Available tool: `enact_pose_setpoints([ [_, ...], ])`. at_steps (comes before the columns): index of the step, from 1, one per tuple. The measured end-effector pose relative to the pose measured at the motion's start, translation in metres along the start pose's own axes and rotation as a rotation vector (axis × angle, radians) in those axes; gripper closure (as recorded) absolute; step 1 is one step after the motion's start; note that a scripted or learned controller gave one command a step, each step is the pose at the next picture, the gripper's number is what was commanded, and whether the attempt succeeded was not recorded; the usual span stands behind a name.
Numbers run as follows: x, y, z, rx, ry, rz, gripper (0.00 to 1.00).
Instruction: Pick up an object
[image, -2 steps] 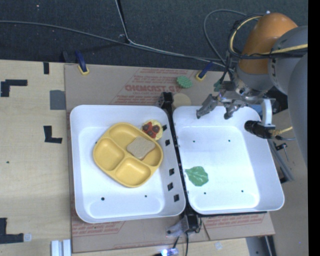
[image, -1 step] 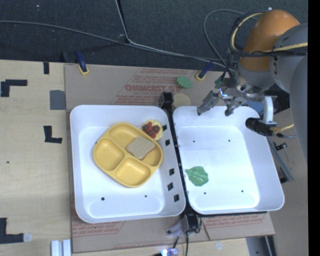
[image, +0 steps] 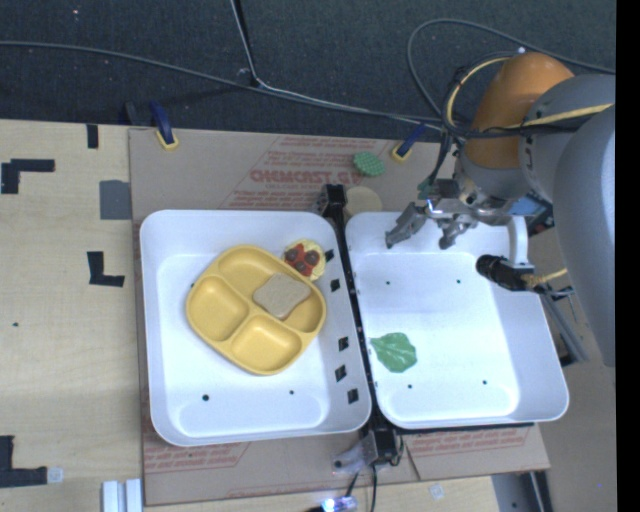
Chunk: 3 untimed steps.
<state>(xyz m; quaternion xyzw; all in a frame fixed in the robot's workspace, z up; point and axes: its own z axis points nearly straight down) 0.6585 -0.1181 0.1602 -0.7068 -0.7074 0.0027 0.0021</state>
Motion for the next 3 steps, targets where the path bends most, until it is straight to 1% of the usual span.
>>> enact_pose_setpoints([
  [1, 0.004, -0.004, 0.045, 0.0, 0.0, -0.001, 0.0],
  [2, 0.006, -0.004, 0.077, -0.006, -0.001, -0.002, 0.0],
  [3, 0.006, -0.003, 0.065, -0.008, -0.002, -0.003, 1.0],
])
